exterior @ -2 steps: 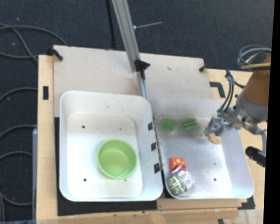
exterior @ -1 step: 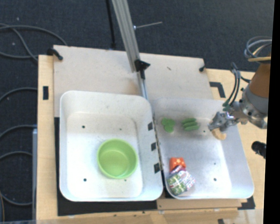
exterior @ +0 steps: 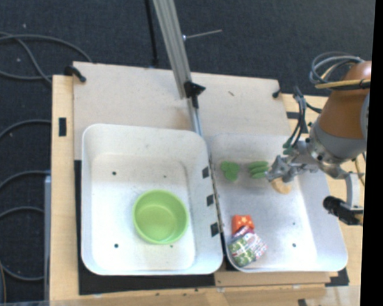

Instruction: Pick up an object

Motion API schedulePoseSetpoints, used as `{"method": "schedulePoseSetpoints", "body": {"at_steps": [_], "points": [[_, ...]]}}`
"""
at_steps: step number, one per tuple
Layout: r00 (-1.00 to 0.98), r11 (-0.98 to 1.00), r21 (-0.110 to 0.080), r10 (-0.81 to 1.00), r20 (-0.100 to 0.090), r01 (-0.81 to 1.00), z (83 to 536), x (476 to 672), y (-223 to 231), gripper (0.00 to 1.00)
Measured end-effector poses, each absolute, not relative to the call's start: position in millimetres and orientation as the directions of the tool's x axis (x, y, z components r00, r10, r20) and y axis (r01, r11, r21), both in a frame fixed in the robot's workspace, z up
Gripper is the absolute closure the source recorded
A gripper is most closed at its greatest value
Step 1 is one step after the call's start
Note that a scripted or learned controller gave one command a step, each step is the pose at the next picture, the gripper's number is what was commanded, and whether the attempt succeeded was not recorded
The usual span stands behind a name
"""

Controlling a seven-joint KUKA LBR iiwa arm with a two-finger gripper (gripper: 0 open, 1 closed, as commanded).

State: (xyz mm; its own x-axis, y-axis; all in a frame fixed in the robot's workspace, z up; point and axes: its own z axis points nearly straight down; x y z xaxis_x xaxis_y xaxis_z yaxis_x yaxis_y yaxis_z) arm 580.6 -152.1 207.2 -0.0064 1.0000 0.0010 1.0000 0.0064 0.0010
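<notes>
your gripper [exterior: 279,175] sits low in the right bin [exterior: 314,251] — you cannot tell its opening. a green piece [exterior: 258,169] lies just left of it, a tan object [exterior: 281,186] just below.

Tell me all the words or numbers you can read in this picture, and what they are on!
None can be read.
The red, green and white packet in the right bin has printing, but it is too blurred to read.
The green bowl, the left bin and the gripper show no lettering.
</notes>
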Motion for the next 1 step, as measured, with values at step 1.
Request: {"method": "schedulePoseSetpoints", "body": {"at_steps": [1], "points": [[-0.003,0.003,0.001,1.0,0.001,1.0,203.9,582.6,-99.5,1.0]]}}
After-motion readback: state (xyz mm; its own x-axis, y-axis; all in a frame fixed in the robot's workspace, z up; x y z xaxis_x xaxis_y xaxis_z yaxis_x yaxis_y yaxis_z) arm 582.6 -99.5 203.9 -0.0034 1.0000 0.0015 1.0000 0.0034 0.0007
